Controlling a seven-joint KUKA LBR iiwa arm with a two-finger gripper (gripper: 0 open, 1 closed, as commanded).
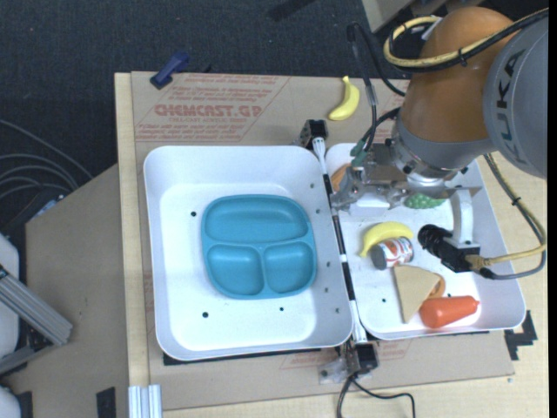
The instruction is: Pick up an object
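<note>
My gripper (376, 188) hangs over the far left part of the right bin (505, 307), under the grey and orange wrist. Just in front of it lie a small yellow banana (385, 232) and a red and white can (397, 251), touching each other. A tan wedge (415, 289) and an orange carrot (448, 310) rest near the bin's front edge. Beside the wrist, a green object (425, 202) peeks out. An orange piece (337, 178) sits at the bin's left wall, close to the gripper.
The left bin (170, 233) holds a blue three-compartment tray (257, 244). A second yellow banana (345, 102) and a blue object (169, 70) lie on the bench behind the bins. A black part (439, 243) with a yellow cable crosses the right bin.
</note>
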